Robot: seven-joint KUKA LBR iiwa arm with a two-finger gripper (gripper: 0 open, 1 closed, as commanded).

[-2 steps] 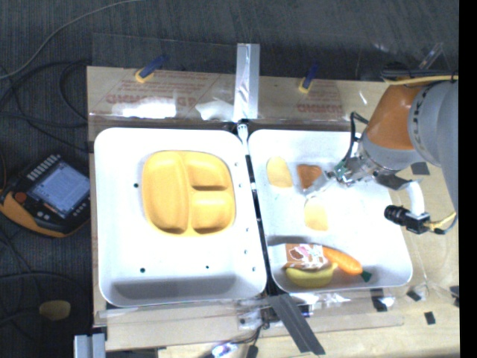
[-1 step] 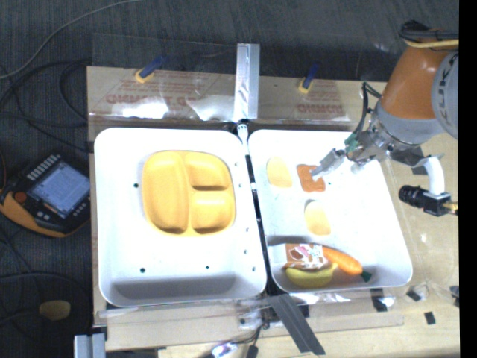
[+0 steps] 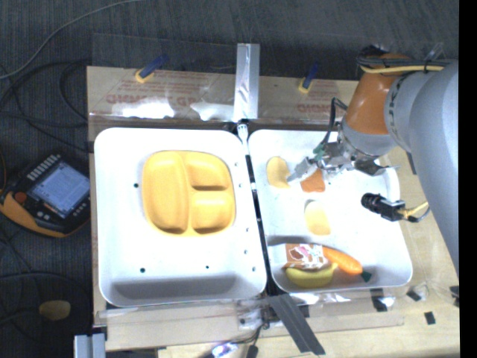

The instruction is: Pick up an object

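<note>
Pincer (image 3: 319,162) position was low over the far part of the right bin (image 3: 399,271), at the end of the grey arm (image 3: 432,125) with its orange band; whether it was spread or pressed together could not be determined from above. Nearest to it lay a small orange piece (image 3: 313,183), on the bin floor just on the near side of the pincer, and contact between the two could not be judged. The piece was a flat, blunt wedge, too compact to give a clear long axis; its broader edge faced the near wall. Two pale yellow, smooth, rounded pieces lay close by, one (image 3: 277,171) to the left near the dividing wall and one (image 3: 317,218) nearer the camera. Along the near wall, a tapered orange carrot (image 3: 344,260) rested against a curved yellow banana (image 3: 309,277). The left bin (image 3: 119,274) held a glossy yellow divided tray (image 3: 188,192).
</note>
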